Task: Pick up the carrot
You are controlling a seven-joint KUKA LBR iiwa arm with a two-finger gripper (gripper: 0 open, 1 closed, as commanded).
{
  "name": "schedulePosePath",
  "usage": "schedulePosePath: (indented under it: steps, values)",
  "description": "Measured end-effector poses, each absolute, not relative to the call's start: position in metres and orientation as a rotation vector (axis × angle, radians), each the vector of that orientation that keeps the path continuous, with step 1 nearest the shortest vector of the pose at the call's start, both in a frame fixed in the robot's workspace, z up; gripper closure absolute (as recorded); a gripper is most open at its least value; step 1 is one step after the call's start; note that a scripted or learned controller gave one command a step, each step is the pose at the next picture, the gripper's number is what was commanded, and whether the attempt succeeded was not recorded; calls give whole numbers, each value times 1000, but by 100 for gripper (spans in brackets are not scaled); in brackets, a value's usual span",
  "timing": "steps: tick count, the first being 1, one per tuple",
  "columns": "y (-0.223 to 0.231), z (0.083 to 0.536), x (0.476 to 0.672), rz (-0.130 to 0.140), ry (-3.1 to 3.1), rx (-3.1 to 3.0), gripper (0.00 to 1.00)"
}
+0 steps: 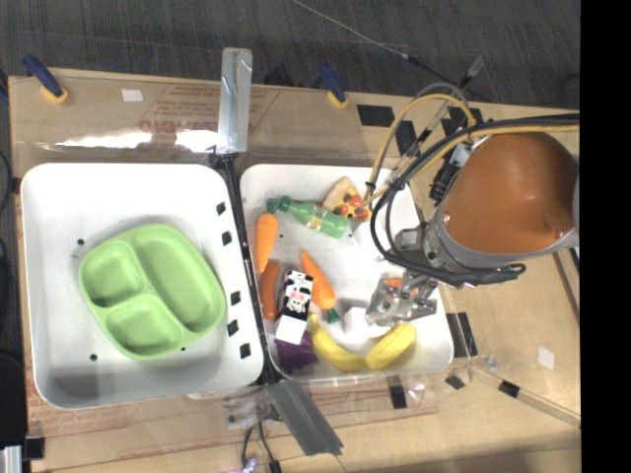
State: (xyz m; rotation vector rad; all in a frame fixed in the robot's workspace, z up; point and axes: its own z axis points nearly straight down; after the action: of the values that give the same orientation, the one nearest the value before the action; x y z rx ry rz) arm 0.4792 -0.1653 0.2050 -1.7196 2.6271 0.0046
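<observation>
Hovering with nothing held, the gripper [399, 302] needs to slide left to the carrot [266, 240]; its grip is unclear.

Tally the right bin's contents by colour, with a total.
Orange: 3 (carrot, carrot, piece)
Yellow: 2 (banana, banana)
Green: 1 (bottle)
Purple: 1 (item)
Black-and-white: 1 (carton)
Multicoloured: 1 (pizza slice)
Total: 9

Both white bins [39, 294] are viewed from a single fixed camera mounted above the bench [523, 363], angled downward, with the arm [508, 195] entering from the right.
</observation>
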Motion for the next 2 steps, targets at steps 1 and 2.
schedulePosePath:
  steps: [1,2]
  values:
    - [-163,215,481,3,2618,-1730,100]
    - [-160,226,484,2,2609,-1739,100]
